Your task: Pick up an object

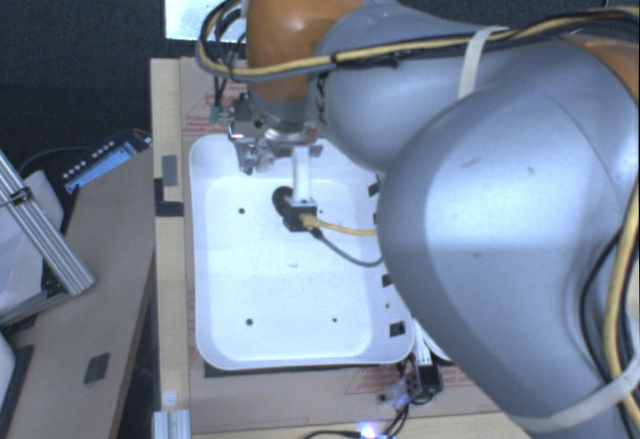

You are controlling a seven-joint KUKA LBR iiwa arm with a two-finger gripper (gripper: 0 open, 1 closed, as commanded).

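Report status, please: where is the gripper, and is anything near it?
Gripper low over the far end of the left bin. Fingers unclear. Nothing seen held. Arm covers the right side.

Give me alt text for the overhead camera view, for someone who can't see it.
A large grey robot arm with an orange band reaches from the right over a shallow white bin, its gripper hanging near the bin's far end. A yellow cable runs along the arm.
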